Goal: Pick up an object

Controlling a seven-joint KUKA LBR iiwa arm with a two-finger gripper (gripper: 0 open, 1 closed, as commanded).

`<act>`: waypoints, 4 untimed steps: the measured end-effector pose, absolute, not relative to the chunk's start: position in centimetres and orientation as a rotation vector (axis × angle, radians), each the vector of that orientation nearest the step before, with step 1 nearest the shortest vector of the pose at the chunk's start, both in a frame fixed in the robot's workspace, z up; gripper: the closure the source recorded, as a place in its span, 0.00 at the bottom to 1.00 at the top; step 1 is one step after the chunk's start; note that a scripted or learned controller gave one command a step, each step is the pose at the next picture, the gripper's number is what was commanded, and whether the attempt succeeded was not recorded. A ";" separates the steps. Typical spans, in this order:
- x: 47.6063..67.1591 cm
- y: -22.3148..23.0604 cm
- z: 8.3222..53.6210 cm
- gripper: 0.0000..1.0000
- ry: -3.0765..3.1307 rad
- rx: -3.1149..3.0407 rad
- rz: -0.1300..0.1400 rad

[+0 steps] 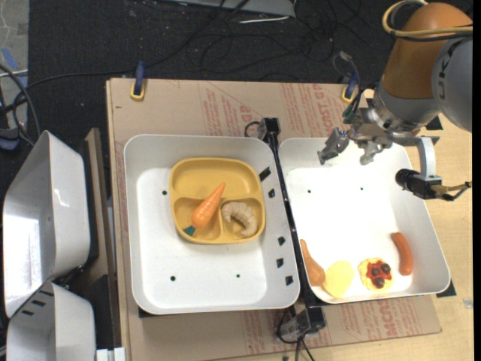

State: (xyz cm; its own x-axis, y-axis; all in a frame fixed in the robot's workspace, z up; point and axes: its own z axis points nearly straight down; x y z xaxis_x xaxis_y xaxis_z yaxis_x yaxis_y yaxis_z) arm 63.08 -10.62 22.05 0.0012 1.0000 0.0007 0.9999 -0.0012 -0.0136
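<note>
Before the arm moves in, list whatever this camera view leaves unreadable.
- Two-finger gripper: too small and dark against the bench to tell its opening.
- Grey arm with orange band: cut off by the right edge of the camera view.
- Small round red-and-yellow piece in the right white bin: too small to identify.
- Teal bit in the yellow divided plate: largely hidden under the orange carrot.

Sausage (403, 253), pizza (376, 273), lemon (339, 277) lie near right bin's (361, 201) front wall.
</note>
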 end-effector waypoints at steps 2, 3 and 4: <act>63.6 -9.7 17.9 0.00 -2.223 -2.216 0.004; 63.8 -9.9 11.6 0.00 -2.219 -2.220 0.005; 63.8 -9.9 9.1 0.00 -2.220 -2.221 0.003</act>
